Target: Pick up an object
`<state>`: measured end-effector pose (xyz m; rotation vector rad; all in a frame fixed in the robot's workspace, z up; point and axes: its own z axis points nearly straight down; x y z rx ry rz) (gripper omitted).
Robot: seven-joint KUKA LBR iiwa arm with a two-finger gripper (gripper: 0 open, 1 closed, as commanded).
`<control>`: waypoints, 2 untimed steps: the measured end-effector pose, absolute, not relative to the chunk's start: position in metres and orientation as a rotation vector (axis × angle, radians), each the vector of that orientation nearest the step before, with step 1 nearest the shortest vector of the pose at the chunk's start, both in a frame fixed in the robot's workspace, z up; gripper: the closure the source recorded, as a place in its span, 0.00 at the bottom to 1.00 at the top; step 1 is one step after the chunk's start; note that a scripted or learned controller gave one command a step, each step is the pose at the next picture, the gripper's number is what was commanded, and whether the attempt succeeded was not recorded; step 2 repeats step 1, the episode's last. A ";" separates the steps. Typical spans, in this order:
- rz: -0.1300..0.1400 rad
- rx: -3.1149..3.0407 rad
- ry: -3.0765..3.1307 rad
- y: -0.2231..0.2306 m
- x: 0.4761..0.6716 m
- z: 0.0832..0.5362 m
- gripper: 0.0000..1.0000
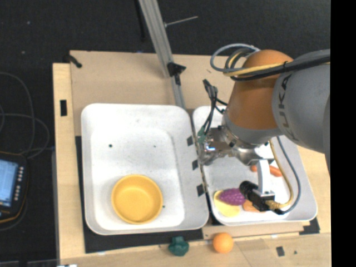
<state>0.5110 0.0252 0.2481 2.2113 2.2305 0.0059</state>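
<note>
From overhead cam we see KUKA arm [300, 104] over the R bin [219, 177], gripper [213, 147] by its inner wall – released or clenched, we can't tell. A purple item [231, 196], yellow piece [224, 208] and orange bits [261, 168] lie in that bin's near end; yellow bowl [137, 198] sits in the L bin [100, 127], orange ball [222, 242] and green obj. [178, 246] on the bench [111, 77] in front.

Hidden under arm [261, 104]: much of right bin [307, 202], part of orange bits [276, 172] by its right edge. Too small to tell: speck [110, 146] in left bin [139, 127].
</note>
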 end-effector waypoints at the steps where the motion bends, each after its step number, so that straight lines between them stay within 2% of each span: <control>1: 0.003 2.213 2.231 0.073 0.515 0.253 1.00; 2: 0.003 2.213 2.231 0.073 0.515 0.253 1.00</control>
